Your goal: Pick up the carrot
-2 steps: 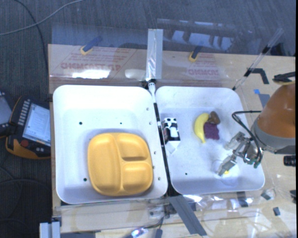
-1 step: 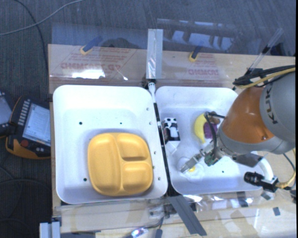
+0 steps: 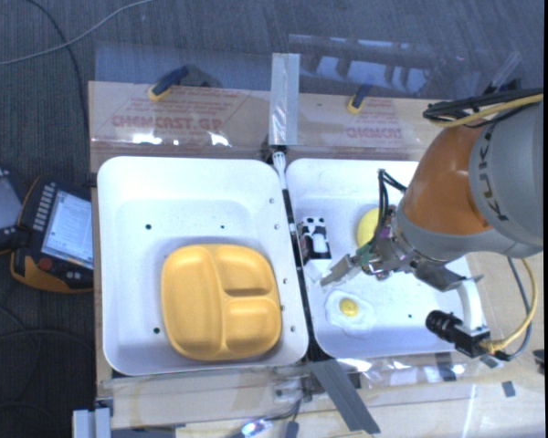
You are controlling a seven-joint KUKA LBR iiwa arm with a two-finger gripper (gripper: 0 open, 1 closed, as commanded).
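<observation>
My gripper [image 3: 361, 265] hangs low over the middle of the right bin [image 3: 397, 334], at the end of the grey and orange arm [image 3: 457, 190] that reaches in from the right. Just in front of it lies a toy fried egg [image 3: 348, 308]. A round yellow object [image 3: 369, 224] with a small green bit at its edge sits behind the gripper, partly hidden by the wrist. What lies directly under the gripper is covered by it.
A small black and white object [image 3: 315, 237] rests by the right bin's left wall. The left bin [image 3: 128, 199] holds a yellow compartment plate [image 3: 222, 301]. A black cable connector [image 3: 449, 328] hangs at the right bin's front right.
</observation>
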